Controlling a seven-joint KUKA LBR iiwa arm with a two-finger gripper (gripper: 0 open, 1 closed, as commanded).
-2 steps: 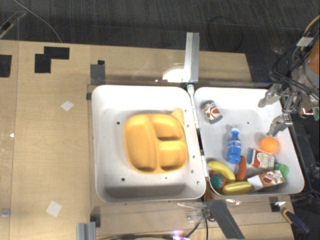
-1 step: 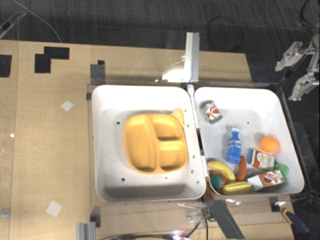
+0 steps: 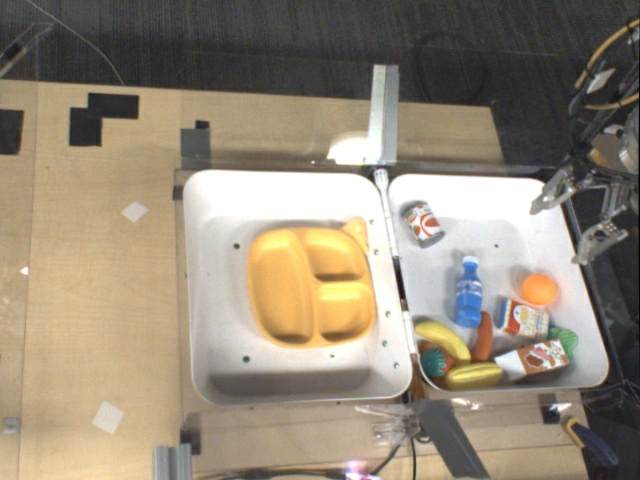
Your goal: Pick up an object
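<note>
My gripper [image 3: 570, 220] hangs over the right rim of the right bin [image 3: 500, 203], near its far corner. Its two fingers stand apart, open, with nothing between them. Below it in that bin lie an orange ball [image 3: 540, 289], a blue bottle [image 3: 467, 290] and a red-and-white can [image 3: 423, 222]. At the bin's near end are two small cartons [image 3: 522, 318] [image 3: 541, 358], two bananas [image 3: 443, 338] [image 3: 474, 374], a red sausage-shaped piece [image 3: 484, 336] and a green item [image 3: 566, 340]. The gripper touches none of them.
A yellow divided tray [image 3: 310, 286] sits in the left bin [image 3: 215, 268]. A metal post [image 3: 384, 118] rises behind the seam between the bins. Cables [image 3: 605, 68] hang at the far right above the gripper. Wooden bench top [image 3: 90, 288] extends to the left.
</note>
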